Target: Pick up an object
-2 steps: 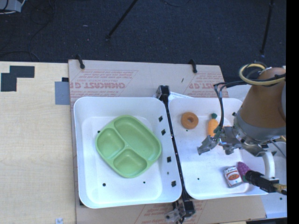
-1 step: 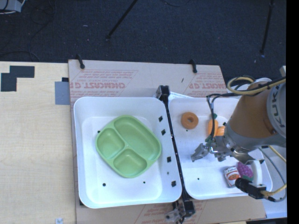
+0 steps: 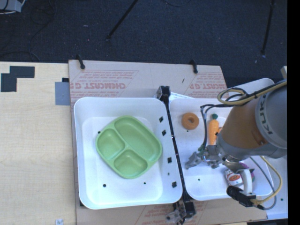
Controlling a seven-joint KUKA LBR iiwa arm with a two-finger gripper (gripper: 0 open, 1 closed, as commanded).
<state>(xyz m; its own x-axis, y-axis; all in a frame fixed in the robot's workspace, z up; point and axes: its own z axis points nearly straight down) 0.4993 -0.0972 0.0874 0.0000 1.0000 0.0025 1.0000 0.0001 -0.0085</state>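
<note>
The gripper (image 3: 194, 161) hangs low in the right bin (image 3: 201, 191); its fingers look apart, holding nothing; the doughnut (image 3: 190, 121) at 12 o'clock waits unpicked.

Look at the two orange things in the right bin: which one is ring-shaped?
The doughnut, the round one with a hole in its middle, lying alone toward the bin's far side. The carrot beside it is long with a green top, close against the arm.

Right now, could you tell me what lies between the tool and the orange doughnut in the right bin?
In the camera view, only bare white bin floor separates the tool from the doughnut; the carrot stands off to the side.
</note>
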